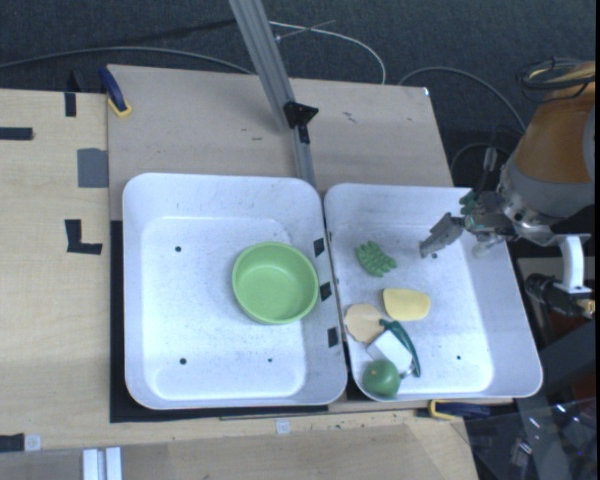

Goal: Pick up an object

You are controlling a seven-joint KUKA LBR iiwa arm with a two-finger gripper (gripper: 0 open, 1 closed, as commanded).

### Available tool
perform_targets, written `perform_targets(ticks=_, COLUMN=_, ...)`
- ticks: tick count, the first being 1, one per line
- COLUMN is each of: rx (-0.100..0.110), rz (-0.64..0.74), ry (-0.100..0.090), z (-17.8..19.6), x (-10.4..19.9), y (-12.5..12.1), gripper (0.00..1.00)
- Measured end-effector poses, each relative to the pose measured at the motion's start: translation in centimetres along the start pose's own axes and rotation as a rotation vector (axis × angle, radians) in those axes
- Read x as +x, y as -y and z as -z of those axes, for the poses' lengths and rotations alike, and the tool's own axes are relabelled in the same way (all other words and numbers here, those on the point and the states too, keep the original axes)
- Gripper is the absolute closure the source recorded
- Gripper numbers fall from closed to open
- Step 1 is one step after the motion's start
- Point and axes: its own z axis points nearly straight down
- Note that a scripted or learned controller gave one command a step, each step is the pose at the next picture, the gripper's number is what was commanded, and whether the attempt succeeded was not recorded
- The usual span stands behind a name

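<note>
Two white bins sat side by side on the bench. The left bin [150, 298] held one thing, a green bowl [274, 282], upright, right of the bin's centre and near the wall shared with the other bin.

The right bin [490, 353] carried the loose pieces. A small green ridged piece [376, 259] lay left of centre in the upper half, near the bin's left wall. A yellow piece [407, 303] lay near the middle. A tan rounded piece [362, 321] sat just left of and below it, close to the left wall. A white item with a dark green curved strip [401, 345] lay beside the tan piece, toward the bin's near edge; touching or not was unclear. A green round object [382, 377] sat at the near-left corner, just below the white item.

The arm came in over the right bin's far-right corner, orange band at the frame's right edge. The gripper [436, 241] was over the upper right part of the right bin, pointing left and down. Nothing showed between its fingers; whether the jaws were wide or narrow could not be told at this size. It was well apart from the yellow piece and right of the ridged piece, touching neither.

A grey pole [263, 46] ran from the top edge down to the far edge between the bins.
</note>
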Motion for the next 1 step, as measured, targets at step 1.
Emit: perform_targets(ticks=1, rx=0.000, rz=0.000, ry=0.000, z=0.00, x=-0.01, y=0.00, gripper=0.00)
